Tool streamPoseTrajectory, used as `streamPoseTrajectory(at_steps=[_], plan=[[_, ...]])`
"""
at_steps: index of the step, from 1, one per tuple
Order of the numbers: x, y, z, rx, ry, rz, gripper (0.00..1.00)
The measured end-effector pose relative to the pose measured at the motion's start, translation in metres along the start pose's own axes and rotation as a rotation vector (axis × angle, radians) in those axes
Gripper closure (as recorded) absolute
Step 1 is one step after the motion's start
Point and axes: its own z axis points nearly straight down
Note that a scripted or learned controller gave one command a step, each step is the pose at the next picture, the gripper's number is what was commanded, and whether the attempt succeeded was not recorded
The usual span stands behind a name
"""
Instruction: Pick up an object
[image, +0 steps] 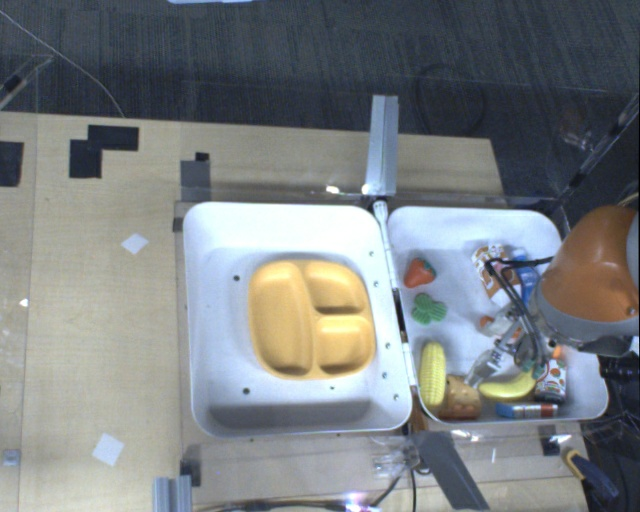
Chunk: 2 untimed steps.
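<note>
Here your hand (497, 362) hangs just above the yellow, curved banana (508, 387); its grip can't be told. Beside the banana lies a corn cob (432, 371). No label is legible.

floor (250, 50): dark grey carpet | bench (90, 330): pale wood, black markers (100, 148)

One fixed camera watches from above

A single camera mounted over the worktop (90, 330) looks down at a slant, far enough back to take in both white bins (200, 330) whole, with dark floor (250, 50) along the top edge and the arm (600, 275) entering from the right
</note>
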Motion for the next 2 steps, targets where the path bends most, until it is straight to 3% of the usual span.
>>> streamPoseTrajectory(at_steps=[1, 2], plan=[[-0.0223, -0.0436, -0.0259, 0.005, 0.018, 0.193, 0.0], [-0.0274, -0.0535, -0.0164, 0.012, 0.015, 0.677, 0.0]])
